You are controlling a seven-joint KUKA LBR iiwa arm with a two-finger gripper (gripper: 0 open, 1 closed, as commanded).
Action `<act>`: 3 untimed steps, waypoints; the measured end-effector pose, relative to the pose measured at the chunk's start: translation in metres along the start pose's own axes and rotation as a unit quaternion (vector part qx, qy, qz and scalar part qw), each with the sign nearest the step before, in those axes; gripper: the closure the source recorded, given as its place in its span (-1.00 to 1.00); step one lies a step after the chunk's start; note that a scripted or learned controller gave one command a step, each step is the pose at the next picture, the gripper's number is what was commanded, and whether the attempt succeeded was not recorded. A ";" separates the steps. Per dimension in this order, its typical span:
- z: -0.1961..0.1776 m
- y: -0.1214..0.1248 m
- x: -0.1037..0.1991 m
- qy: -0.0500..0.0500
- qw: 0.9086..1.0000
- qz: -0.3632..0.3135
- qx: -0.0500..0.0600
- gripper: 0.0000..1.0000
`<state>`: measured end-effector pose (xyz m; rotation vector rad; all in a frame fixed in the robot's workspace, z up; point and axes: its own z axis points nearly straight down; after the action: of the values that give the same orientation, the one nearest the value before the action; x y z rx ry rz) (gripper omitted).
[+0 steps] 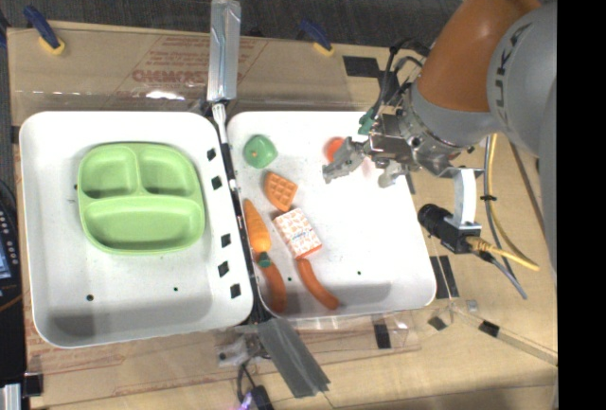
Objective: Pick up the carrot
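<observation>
carrot (257,230): lower left of right bin, against the divider
claw (365,164): spread wide, holding nothing, upper right
tip: descend centred, straddling its width

You see the bench (95,48) carrying two white bins: the left bin (38,238) and the right bin (388,257), touching side by side.

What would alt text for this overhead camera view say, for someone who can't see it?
A grey robot arm's gripper hovers over the right white bin, far from the long orange carrot lying against that bin's left wall. The left white bin holds a green divided plate.
</observation>
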<state>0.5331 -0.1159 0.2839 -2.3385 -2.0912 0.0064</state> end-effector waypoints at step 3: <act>0.006 -0.043 0.050 -0.002 0.930 -0.369 -0.003 -1.00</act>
<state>0.4956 -0.0614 0.2785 -1.4058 -2.8115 0.0006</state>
